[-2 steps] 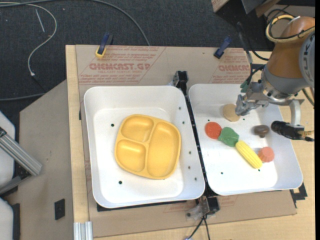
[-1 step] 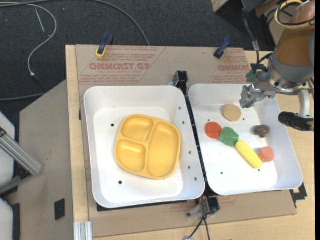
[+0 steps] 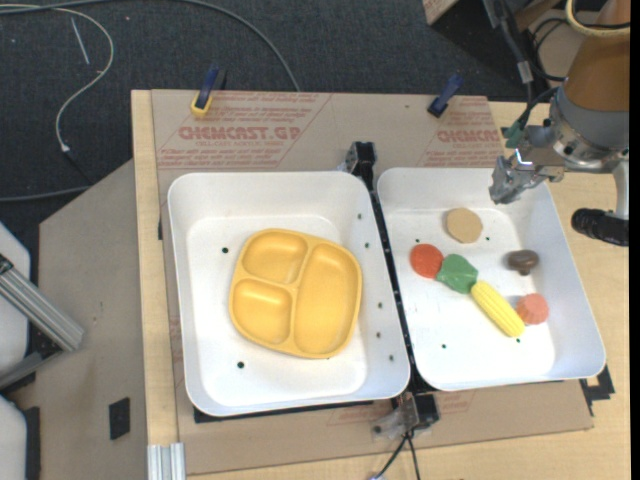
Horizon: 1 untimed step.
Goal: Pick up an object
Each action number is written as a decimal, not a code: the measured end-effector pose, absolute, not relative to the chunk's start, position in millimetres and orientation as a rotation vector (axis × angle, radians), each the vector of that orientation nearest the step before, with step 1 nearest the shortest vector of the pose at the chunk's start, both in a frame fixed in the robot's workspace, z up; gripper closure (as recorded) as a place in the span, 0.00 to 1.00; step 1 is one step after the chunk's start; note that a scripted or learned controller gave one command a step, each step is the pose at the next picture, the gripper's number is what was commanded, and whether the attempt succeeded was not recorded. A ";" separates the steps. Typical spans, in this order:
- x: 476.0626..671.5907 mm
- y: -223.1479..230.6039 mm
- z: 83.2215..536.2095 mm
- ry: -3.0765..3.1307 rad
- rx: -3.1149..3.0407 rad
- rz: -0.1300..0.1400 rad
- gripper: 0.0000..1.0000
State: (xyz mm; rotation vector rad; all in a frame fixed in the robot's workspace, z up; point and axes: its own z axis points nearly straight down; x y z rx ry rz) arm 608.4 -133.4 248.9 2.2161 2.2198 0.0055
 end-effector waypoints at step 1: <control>608.5 -83.6 237.1 2.231 2.218 0.000 1.00</control>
